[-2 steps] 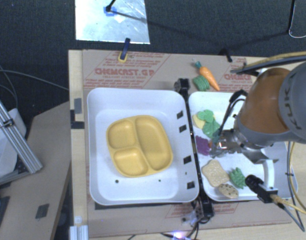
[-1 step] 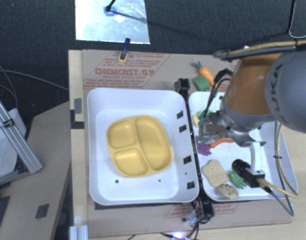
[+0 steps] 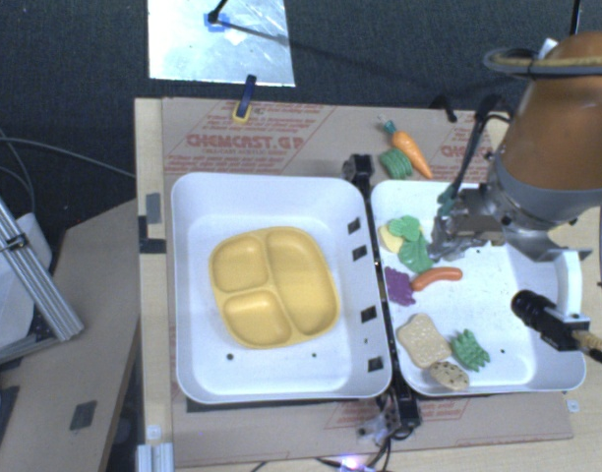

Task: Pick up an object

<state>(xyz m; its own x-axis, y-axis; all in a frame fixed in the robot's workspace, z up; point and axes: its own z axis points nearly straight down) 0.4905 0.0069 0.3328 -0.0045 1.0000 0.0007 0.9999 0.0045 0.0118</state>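
The right white bin (image 3: 512,293) holds several toy foods: green leafy pieces (image 3: 411,244), a yellow piece (image 3: 391,236), a red sausage (image 3: 437,277), purple grapes (image 3: 398,285), a bread slice (image 3: 422,336), a cookie (image 3: 449,373) and a small green piece (image 3: 469,349). My gripper (image 3: 445,247) hangs low over this bin's upper left part. It is just right of the leafy pieces and just above the sausage. The grey arm behind it hides the bin's upper right corner.
The left white bin (image 3: 195,264) holds a yellow divided plate (image 3: 273,286). A toy carrot (image 3: 409,147) and a green piece (image 3: 394,164) lie on the cardboard behind the right bin. A black part (image 3: 539,317) juts over the right bin's right side. A blue and yellow item (image 3: 245,101) lies at the back.
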